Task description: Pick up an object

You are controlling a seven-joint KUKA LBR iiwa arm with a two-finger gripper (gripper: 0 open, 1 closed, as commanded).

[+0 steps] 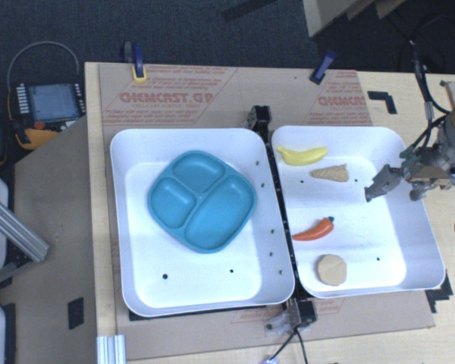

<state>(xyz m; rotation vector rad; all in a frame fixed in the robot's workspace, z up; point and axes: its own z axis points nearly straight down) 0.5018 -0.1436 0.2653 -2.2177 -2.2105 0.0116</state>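
Note:
The right bin (409, 275) holds a yellow banana (302, 155) at its far left, a tan wedge of bread (331, 174) just below it, a red chili pepper (314, 230) and a round tan cookie (332, 270) near the front. My gripper (394, 194) hangs over the right side of this bin, open, with nothing between its fingers. It is to the right of the bread wedge and apart from every object.
The left bin (136, 271) holds a blue divided plate (202, 200). Black clamps (259, 117) sit where the bins meet. Cables (425, 82) run along the right of the bench, and a pendant (51, 101) lies off the bench at left.

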